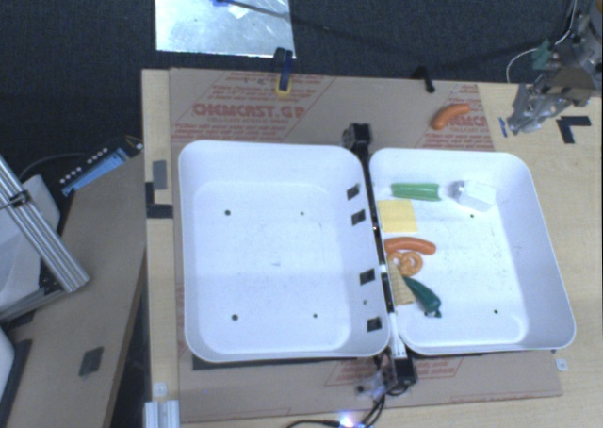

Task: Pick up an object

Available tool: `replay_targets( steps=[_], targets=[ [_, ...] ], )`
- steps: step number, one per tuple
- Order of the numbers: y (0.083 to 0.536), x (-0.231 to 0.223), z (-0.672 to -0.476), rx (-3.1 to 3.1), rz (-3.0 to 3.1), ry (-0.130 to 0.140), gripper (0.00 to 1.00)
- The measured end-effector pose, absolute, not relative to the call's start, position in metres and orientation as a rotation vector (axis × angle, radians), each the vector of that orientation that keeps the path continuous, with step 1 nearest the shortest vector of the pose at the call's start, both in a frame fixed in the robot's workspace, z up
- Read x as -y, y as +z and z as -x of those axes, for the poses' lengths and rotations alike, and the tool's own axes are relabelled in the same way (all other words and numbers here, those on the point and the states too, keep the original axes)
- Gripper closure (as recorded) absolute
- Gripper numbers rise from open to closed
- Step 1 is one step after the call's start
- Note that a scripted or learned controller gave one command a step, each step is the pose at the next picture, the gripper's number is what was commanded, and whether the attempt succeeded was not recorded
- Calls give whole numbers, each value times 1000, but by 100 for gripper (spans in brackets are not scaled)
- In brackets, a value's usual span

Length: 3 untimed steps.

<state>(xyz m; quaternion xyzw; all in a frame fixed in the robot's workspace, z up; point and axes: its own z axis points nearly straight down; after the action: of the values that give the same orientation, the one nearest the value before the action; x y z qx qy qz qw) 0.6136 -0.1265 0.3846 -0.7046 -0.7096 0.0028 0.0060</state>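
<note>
Two shallow white bins sit side by side on the surface [155,256], which is covered by a printed cardboard sheet [245,107]. The left bin [273,252] shows a bare floor with a few small dark dots. The right bin [490,256] holds all but one of the loose items, gathered toward its left wall and far edge.

Contents of the right bin, far edge to near edge: a green stick [415,191] lies crosswise near the far left corner, and a small whitish block [471,195] lies just beside its right end. Below the stick, a pale yellow square [397,218] sits against the left wall. Nearer still, an orange curved sausage shape [412,247] lies just beside a tan ribbed piece [405,289], and a dark green pepper-like piece [425,296] rests against that piece on its right side.

One further item, an orange sausage [450,116], lies outside the bins on the cardboard, beyond the far edge of the right bin.

The pincer [524,120] hangs over the far right corner of the surface, outside the right bin and well apart from everything inside it. The orange sausage on the cardboard is the nearest item to it, yet clearly apart. Whether the pincer is spread or pressed together cannot be told at this size and blur; nothing is seen between its tips.

A blue and yellow clamp [282,72] stands at the far edge of the cardboard.
</note>
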Motion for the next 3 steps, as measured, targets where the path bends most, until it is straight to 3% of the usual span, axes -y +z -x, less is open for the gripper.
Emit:
replay_targets(
  steps=[1,2,3],
  targets=[
    [429,41,-590,2237,2209,-10,100],
    [505,-47,-568,2239,2210,-16,100],
    [538,-57,-542,2231,2217,-9,100]
  ],
)
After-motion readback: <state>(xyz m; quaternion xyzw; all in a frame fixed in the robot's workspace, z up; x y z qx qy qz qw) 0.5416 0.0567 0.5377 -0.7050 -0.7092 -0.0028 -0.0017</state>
